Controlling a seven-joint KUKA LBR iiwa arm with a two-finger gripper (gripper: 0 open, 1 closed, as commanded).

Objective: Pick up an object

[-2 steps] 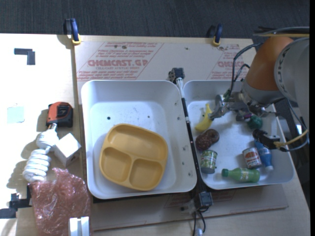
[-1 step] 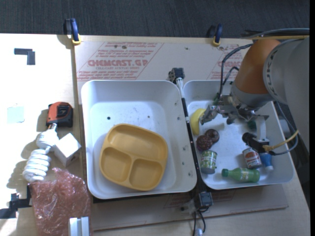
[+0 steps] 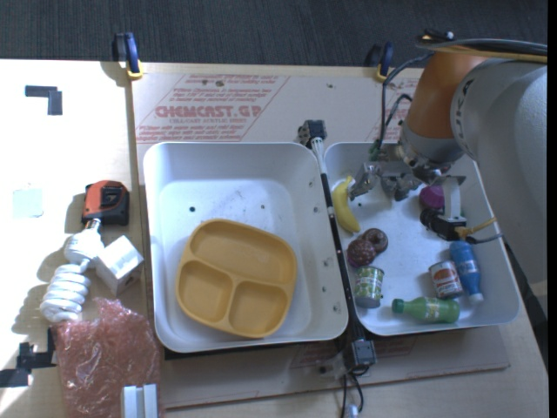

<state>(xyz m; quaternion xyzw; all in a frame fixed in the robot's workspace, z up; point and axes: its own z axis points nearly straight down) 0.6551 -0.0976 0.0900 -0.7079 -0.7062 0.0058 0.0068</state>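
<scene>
So the end effector point(image 3: 389, 181) sits low over the far end of the right bin point(image 3: 496, 307), and honestly there's no telling whether it's released or clenched, the metal bits are too jumbled under the wrist. Nothing is visibly held in it. Closest candidate looks like the banana point(image 3: 345, 205), lying just off at about 8 o'clock from the end effector, hugging the bin's left wall, long axis running roughly 12 to 6. A purple object point(image 3: 432, 196) sits just beside it at 3 o'clock, partly hidden. Further out toward 6 o'clock: a chocolate donut point(image 3: 367, 246), a small green can point(image 3: 369, 285), a green bottle point(image 3: 426, 309), a red can point(image 3: 445, 279) and a blue bottle point(image 3: 467, 268). Pretty crowded bin, smooth white floor, and the wall probably leaves little room on the banana's left side. The left bin point(image 3: 165, 233) holds a yellow divided tray point(image 3: 235, 277).
</scene>
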